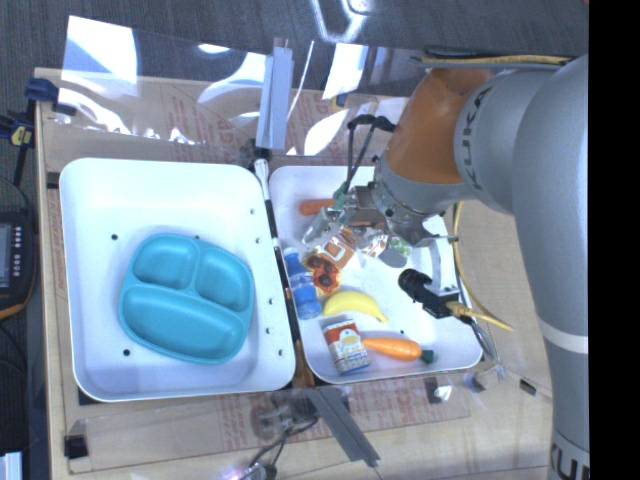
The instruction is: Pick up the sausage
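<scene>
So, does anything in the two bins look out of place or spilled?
Nothing looks spilled or damaged. The right bin is crowded: banana, carrot and a can lying close together. The blue tray sits tilted in the left bin.

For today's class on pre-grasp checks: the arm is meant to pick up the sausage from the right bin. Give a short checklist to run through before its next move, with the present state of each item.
1. Sausage located: ok, a reddish piece near the far wall of the right bin.
2. Gripper over the right bin: ok.
3. Sausage between the fingers: not ok, it lies apart, just beyond the gripper.
4. Finger opening: cannot tell.
5. Clutter nearby: not ok, banana, carrot and can share the bin.
6. Left bin holds the blue tray: ok.
</scene>
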Robot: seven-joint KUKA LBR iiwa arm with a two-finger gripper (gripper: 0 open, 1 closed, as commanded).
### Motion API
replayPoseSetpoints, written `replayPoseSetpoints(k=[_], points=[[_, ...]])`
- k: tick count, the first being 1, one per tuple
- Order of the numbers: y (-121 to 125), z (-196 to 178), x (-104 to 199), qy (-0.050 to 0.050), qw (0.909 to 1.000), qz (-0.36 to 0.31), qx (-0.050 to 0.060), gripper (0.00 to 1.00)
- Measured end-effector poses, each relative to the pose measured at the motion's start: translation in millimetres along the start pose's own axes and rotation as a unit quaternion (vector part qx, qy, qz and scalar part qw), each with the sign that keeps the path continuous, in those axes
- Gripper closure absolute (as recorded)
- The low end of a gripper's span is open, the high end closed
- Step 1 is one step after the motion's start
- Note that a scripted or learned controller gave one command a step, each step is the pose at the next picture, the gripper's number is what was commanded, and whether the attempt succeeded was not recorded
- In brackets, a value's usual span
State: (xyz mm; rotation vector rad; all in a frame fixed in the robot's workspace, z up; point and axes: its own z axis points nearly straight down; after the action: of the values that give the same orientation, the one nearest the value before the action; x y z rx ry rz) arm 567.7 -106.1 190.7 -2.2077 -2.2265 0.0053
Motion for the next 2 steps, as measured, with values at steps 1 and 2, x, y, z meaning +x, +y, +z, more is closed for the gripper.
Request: replayPoseSetpoints(k=[1, 2], points=[[-77.7, 100.7, -27.2, 0.0, 0.9946, -0.103, -0.001, 0.0], [9.3, 98.3, -39.2, -0.001, 0.9898, -0.142, -0.003, 0.0]])
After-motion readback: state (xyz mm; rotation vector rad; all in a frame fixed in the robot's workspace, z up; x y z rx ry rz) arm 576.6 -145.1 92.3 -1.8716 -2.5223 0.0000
